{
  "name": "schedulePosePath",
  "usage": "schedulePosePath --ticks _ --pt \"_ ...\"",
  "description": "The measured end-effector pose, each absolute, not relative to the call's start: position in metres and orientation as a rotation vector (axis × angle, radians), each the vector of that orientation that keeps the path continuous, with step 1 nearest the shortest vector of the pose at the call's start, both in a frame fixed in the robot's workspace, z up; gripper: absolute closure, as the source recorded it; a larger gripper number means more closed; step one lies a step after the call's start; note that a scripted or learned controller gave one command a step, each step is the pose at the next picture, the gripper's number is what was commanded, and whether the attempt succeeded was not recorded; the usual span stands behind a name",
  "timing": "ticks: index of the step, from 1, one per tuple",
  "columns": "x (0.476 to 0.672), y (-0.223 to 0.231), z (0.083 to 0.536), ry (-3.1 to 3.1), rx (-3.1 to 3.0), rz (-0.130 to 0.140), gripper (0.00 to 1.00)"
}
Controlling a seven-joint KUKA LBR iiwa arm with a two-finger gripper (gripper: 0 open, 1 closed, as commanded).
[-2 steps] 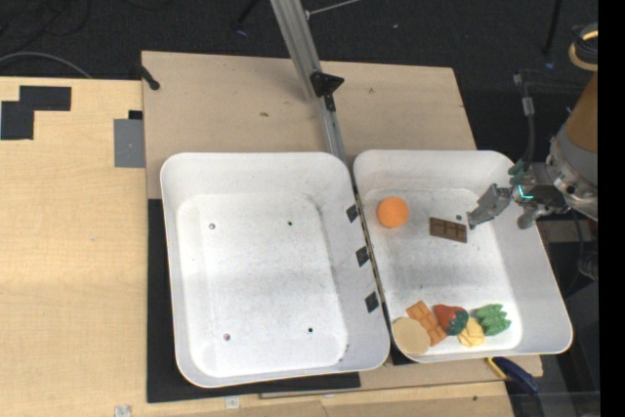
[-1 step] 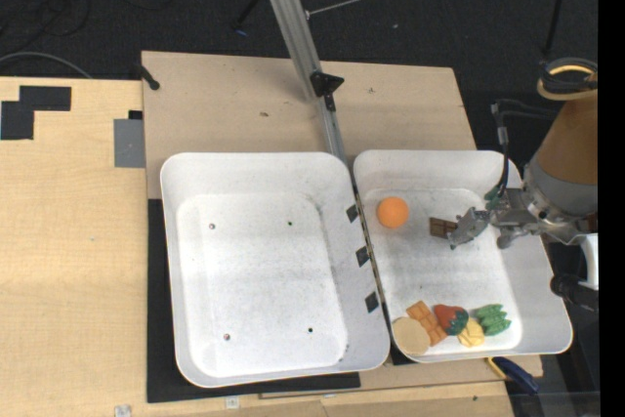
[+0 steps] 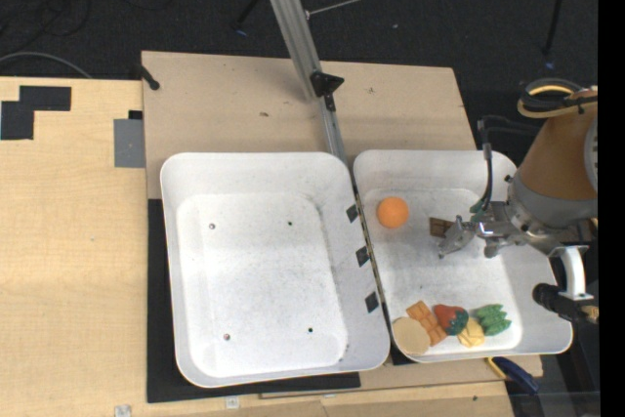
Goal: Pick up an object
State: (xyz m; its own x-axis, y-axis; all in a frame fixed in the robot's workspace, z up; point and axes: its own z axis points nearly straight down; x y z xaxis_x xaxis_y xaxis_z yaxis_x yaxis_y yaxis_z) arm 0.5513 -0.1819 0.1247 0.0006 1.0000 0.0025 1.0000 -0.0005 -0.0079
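My gripper [image 3: 469, 247] is low over the middle of the right bin [image 3: 430, 169], open, with its two metal fingers spread apart and nothing between them. A small brown block [image 3: 438, 227] lies on the bin floor just left of the left finger [image 3: 447, 246], close to it or touching it. Further left rests an orange ball [image 3: 393, 213]. Along the bin's front edge lies a cluster: a tan disc [image 3: 411, 337], an orange piece [image 3: 423, 314], a red piece [image 3: 450, 316], a yellow piece [image 3: 472, 335] and a green piece [image 3: 492, 318].
The left bin [image 3: 256, 269] sits beside the right one, with a ridge and black clips [image 3: 362, 255] between them. A slanted metal rail [image 3: 293, 24] rises behind the bins. The arm's orange band [image 3: 559, 151] hangs over the right bin's right edge.
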Motion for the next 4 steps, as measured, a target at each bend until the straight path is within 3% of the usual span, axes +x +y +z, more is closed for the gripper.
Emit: schedulePosePath --ticks 1,2,4 --pt "0.552 -0.182 0.092 -2.218 -2.224 0.001 0.00" --pt "0.552 -0.182 0.102 -2.213 -2.229 -0.001 1.00" --pt "0.540 -0.186 0.221 -2.225 -2.224 -0.003 1.00"
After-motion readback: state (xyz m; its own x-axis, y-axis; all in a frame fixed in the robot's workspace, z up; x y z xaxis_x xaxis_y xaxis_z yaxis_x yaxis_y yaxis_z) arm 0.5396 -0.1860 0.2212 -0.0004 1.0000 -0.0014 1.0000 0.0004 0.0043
